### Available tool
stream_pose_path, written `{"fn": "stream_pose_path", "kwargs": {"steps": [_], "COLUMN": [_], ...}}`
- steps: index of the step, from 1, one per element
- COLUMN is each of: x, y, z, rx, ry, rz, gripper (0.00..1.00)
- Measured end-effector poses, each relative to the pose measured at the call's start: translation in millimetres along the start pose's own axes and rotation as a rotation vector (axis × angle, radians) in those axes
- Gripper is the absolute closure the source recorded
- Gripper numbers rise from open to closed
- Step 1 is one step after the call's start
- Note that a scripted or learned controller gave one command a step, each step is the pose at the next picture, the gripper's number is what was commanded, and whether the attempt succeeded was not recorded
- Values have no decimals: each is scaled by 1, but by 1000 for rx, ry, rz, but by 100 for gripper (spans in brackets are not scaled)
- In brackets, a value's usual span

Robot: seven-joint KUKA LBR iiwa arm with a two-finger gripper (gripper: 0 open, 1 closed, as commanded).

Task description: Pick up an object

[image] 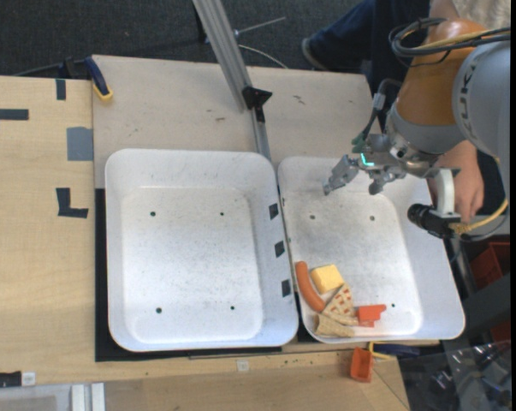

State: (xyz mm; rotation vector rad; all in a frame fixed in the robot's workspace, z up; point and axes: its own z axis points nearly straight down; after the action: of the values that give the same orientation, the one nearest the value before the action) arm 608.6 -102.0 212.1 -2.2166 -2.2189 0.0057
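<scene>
claw (358,181) spread, grasping nothing, over far right bin (429,264) | toys (330,298) near corner | left bin (189,169)

A pale wooden desk (35,255) carries dark tape marks (67,202) on its left part, and a blue-and-yellow clamp (97,79) grips its far edge. A slanted metal rail (225,41) runs down from the top to a black bracket (257,98) just behind the gap between the bins. An orange block (361,364) sits at the near edge, and dark carpet (112,11) lies beyond the desk.
</scene>
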Motion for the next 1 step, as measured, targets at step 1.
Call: {"fn": "stream_pose_path", "kwargs": {"steps": [1], "x": [0], "y": [1], "z": [-3], "rx": [-4], "ry": [-1], "rz": [-1], "gripper": [0]}}
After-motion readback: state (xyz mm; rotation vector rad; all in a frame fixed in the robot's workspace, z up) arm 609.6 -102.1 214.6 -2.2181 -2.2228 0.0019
